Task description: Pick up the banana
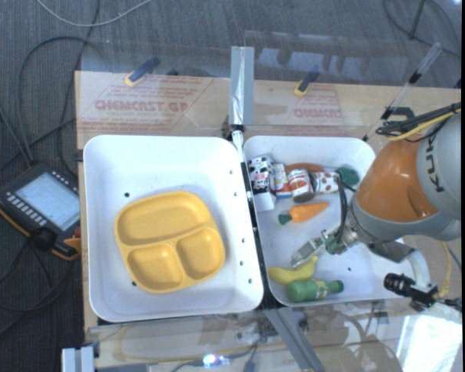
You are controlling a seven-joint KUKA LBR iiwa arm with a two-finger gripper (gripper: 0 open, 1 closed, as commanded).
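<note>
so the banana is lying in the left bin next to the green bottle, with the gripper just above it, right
Not quite: the banana lies in the right bin, not the left one. The camera view shows it near that bin's front edge, beside the green bottle, with the gripper just above it. The left bin holds a yellow divided tray.

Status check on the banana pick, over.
Gripper low in right bin, just above banana. Banana on bin floor, not gripped. Green bottle touching its near side.
</note>
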